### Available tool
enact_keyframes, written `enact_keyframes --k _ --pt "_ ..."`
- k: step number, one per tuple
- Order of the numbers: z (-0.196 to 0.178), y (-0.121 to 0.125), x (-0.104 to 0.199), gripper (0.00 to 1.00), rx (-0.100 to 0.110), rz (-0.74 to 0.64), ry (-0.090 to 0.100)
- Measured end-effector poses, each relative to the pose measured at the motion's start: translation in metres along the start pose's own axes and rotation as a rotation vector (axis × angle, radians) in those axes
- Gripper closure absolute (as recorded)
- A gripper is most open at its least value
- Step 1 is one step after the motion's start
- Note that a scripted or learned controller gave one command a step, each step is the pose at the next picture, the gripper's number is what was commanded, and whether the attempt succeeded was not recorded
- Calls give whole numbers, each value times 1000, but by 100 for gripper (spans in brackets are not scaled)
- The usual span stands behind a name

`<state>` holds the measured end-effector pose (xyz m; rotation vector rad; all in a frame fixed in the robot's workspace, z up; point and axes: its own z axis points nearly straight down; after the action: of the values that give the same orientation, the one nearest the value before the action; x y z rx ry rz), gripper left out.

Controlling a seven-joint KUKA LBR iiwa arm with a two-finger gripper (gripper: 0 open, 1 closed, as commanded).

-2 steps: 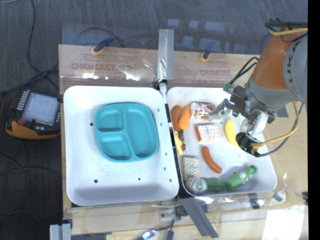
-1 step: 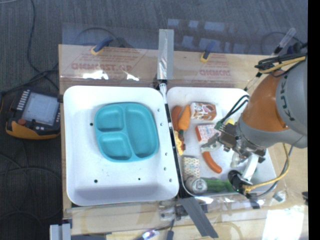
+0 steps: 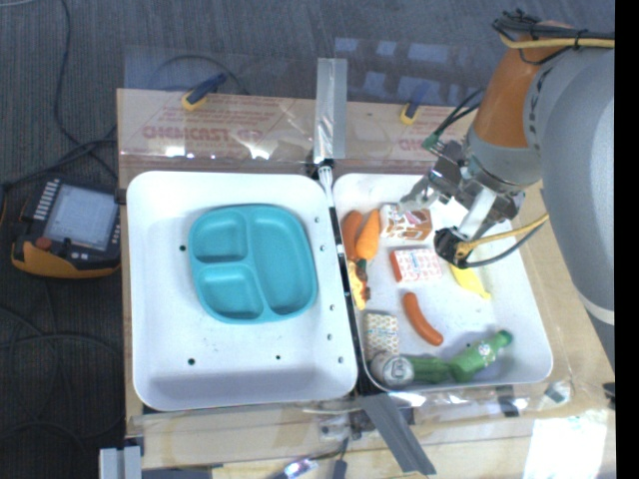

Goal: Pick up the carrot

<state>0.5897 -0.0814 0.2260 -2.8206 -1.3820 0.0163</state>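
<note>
A: Start at the left. What sits on the counter (image 3: 135, 118)?

B: Off its left edge lies an orange-and-black handheld pendant with a grey screen (image 3: 65, 228), on the dark carpet. Then comes the left shallow white plastic bin (image 3: 150, 357), holding a turquoise plastic plate with three compartments (image 3: 252, 261), flat and near the bin's middle.

A: And the carrot?

B: The orange tapered toy carrot (image 3: 366, 235) lies in the right shallow white plastic bin (image 3: 529, 352), in the upper left part, close to the wall shared with the left bin. It points roughly up and down the view, touching a second orange piece (image 3: 350, 232) on its left.

A: What else is in that bin?

B: Just right of the carrot, a small white-and-orange printed carton (image 3: 408, 224); below that, a red-and-white patterned packet (image 3: 417, 264). Lower, a red toy sausage (image 3: 421, 318) lies slanted. Along the bottom wall: a silver can end (image 3: 397, 370) and a green plastic bottle (image 3: 457, 361) on its side. A yellow piece (image 3: 470, 278) shows near the right of centre.

A: The arm?

B: The grey arm with the orange band (image 3: 509, 93) reaches in from the upper right, wrist bent down and leftward. Its gripper (image 3: 427, 196) hangs over the bin's top edge, above the carton, right of the carrot and apart from it. Whether the jaws are apart or together, I cannot tell; cables and the wrist housing clutter them.
</note>
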Motion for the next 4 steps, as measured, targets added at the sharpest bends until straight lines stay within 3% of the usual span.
enact_keyframes --k 1,2,3,4 --pt "-86 -12 -38 0 -1 456 -1" --pt "48 -36 16 0 6 343 0" --pt "-64 -4 40 0 0 315 -1" --pt "-205 64 23 0 -2 518 1"
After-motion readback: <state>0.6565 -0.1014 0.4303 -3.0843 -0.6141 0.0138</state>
